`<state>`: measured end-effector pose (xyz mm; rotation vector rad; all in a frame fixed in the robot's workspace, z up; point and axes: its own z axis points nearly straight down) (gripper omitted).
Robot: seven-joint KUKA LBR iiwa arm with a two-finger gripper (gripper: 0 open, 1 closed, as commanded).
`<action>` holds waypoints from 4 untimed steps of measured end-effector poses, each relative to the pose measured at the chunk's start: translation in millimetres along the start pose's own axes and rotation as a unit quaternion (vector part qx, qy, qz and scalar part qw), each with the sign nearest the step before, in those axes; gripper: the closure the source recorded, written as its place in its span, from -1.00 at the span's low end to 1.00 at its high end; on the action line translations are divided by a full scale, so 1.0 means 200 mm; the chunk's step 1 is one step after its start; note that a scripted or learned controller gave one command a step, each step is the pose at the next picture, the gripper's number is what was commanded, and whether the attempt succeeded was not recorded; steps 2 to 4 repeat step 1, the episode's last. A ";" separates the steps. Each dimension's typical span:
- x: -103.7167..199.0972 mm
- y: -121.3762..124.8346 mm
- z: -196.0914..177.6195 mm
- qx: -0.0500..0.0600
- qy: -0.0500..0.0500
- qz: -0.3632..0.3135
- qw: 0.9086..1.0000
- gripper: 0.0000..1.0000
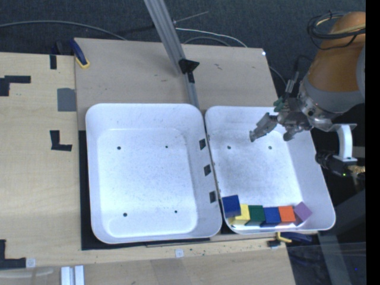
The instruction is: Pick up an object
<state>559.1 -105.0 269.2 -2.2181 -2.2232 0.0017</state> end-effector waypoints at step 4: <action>0.33 -0.20 0.28 0.004 0.002 -0.002 1.000 -1.00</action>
